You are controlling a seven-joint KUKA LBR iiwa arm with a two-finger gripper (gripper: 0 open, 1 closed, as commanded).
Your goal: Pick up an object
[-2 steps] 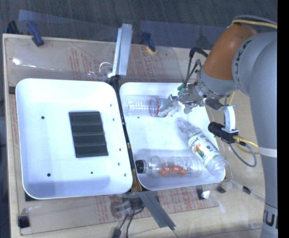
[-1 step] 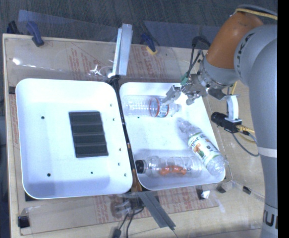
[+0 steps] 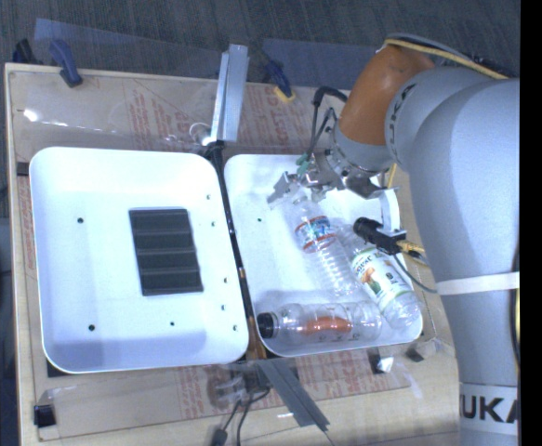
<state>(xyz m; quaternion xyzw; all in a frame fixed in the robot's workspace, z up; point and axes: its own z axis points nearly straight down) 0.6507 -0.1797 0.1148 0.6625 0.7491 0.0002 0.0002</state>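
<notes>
The right bin (image 3: 257, 240) holds three clear plastic bottles. One with a red and blue label (image 3: 319, 241) lies slanted in the middle. Another with a green and orange label (image 3: 382, 282) lies near the right wall. The third, with a black cap (image 3: 322, 322), lies along the front wall. My gripper (image 3: 291, 184) hangs over the far part of this bin, just above the top end of the red-labelled bottle. Nothing is seen held in it. A black ribbed rectangular block (image 3: 165, 251) lies flat in the middle of the left bin (image 3: 75, 277).
The grey arm with its orange band (image 3: 382, 91) covers the right bin's far right corner and right side. A metal bar (image 3: 229, 91) stands behind the divide between the bins. Blue clamps (image 3: 66, 63) hold the bench's back edge.
</notes>
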